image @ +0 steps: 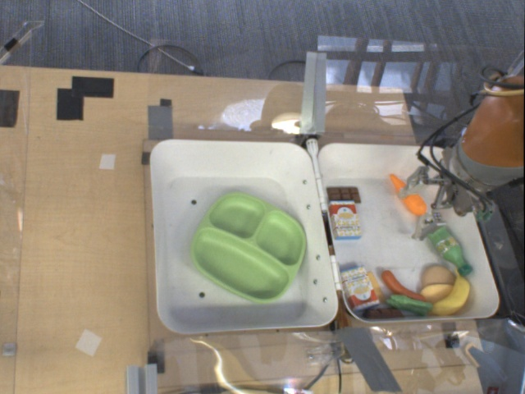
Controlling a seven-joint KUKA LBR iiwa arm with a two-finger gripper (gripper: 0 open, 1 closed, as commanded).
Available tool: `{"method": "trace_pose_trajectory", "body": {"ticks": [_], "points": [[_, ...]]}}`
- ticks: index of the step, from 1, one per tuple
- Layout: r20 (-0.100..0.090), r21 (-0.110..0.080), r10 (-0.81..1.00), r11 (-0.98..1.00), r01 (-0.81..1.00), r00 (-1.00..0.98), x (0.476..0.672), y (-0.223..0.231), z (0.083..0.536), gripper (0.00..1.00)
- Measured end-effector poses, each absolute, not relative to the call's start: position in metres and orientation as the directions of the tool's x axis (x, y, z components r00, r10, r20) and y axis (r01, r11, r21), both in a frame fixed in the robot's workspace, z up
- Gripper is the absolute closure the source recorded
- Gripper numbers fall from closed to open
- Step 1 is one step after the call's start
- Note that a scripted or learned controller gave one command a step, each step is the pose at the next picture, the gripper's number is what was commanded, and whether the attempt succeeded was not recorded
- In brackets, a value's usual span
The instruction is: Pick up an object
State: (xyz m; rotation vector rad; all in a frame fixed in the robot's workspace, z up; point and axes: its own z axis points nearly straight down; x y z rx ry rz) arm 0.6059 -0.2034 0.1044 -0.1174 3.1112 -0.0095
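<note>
**Arm over the right bin, above the green bottle**

From my screen I see the wooden bench point(74, 245) with the two white bins side by side. The left bin point(176, 302) holds a green divided plate point(248, 245), which lies a little turned in the middle of it. The right bin point(373, 175) holds all the small things.

The arm point(492, 134) comes in from the right, with its orange band over the far right corner of that bin. The gripper point(433, 216) points down near the right wall, just above the green bottle point(449, 249). I cannot tell if its fingers are open or closed, and I see nothing held between them.

An orange carrot point(408, 195) lies just left of the gripper. Near the divider I see a chocolate bar point(344, 194), a small carton point(346, 221) touching it, and a second small box point(359, 284) nearer the front. In the front right corner lie a banana point(455, 296), a potato point(437, 276), a sausage point(399, 283) and a green pepper point(408, 303), close together.
</note>
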Motion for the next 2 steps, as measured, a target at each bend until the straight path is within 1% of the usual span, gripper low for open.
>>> {"method": "trace_pose_trajectory", "body": {"ticks": [1, 2], "points": [[-0.012, -0.001, 0.03, 1.0, 0.03, -0.999, 0.601, -0.189, 0.089, 0.0], [-0.028, -0.004, 0.023, 1.0, 0.023, -0.999, 0.606, -0.188, 0.105, 1.0]]}}
